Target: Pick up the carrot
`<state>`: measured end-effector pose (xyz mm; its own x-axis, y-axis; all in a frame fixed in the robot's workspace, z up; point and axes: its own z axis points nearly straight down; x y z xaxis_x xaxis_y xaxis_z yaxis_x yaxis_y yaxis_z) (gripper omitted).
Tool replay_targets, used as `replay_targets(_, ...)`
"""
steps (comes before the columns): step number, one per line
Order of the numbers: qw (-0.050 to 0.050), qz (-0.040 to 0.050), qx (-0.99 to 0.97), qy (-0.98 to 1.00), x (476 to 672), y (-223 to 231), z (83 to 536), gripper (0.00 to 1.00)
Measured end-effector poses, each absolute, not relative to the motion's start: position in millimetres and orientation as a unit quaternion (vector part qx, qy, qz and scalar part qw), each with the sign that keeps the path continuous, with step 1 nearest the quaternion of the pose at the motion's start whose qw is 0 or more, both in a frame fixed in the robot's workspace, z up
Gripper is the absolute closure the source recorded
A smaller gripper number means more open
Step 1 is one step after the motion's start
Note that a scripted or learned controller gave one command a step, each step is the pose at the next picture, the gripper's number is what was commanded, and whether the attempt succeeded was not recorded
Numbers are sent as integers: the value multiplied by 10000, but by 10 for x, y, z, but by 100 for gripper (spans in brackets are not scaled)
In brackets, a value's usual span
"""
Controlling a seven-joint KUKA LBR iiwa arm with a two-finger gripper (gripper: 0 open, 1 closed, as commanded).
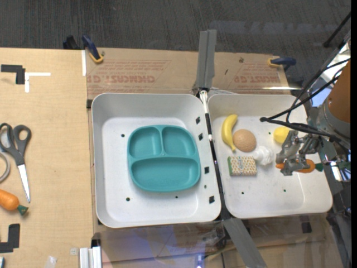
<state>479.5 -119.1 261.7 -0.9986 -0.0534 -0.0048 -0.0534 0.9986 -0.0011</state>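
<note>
An orange carrot point(305, 167) with a green tip lies crosswise in the right bin point(279, 202), near its right side. My gripper point(289, 162) comes down on the carrot from the right. Orange shows on both sides of its dark fingers point(285, 159), so the carrot sits between them and the gripper is shut on it. Whether the carrot is off the bin floor is unclear.
The right bin also holds a banana point(228, 130), a brown round item point(244, 140), a speckled sponge-like block point(242, 166), a white lump point(263, 156) and a yellow lemon point(281, 135). A teal divided plate point(164, 158) sits in the left bin. On the bench at left lie scissors point(17, 149) and a second carrot point(9, 200).
</note>
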Motion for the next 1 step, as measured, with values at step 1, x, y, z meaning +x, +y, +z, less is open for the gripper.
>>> replay_targets(1, 13, 3, -334, 9994, 5302, -376, 2434, 100)
